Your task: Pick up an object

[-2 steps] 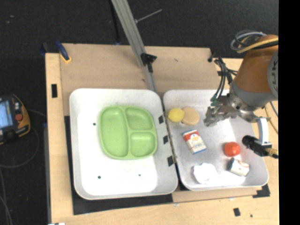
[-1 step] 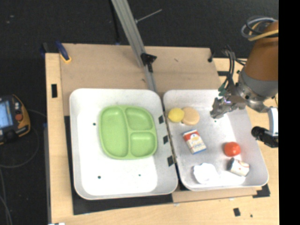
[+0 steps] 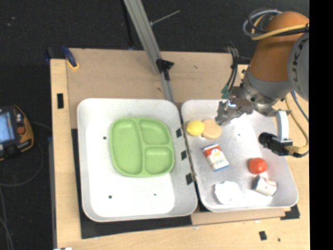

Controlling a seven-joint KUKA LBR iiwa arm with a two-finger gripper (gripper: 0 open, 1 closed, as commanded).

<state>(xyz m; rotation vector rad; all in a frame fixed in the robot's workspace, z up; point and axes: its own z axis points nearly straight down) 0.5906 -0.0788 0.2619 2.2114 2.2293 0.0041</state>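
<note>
Briefly, stage: early; nothing is seen lifted, so the pick is judged not yet done.
Gripper: the gripper [image 3: 227, 112] is located over the back edge of the right bin [image 3: 244, 204], at the end of the grey arm [image 3: 273, 51] with the orange band.
Gripper state: cannot be told; the tip is small and dark from this angle.
Nearest candidates: a yellow round object [image 3: 195, 128] and a tan round object [image 3: 211, 130] are found touching each other, just below and left of the gripper on the bin floor.
Likely target: one of those two is judged the target, from closeness alone.
Other candidates: a small white and red box [image 3: 215, 157] is placed mid-bin; a red ball [image 3: 257, 165] is near the right side; a white and red crumpled item [image 3: 265, 186] is just below the ball; a white lump [image 3: 227, 192] is at the front edge.
Left bin: the left bin [image 3: 99, 191] is occupied by a green divided tray [image 3: 141, 147], lying flat, well apart from the gripper.
Done: the arm is brought over the right bin, near the objects.
Left: descent, closing on one object and lifting are all judged outstanding.
Risk: the two touching round objects could be nudged apart or rolled on contact.
</note>
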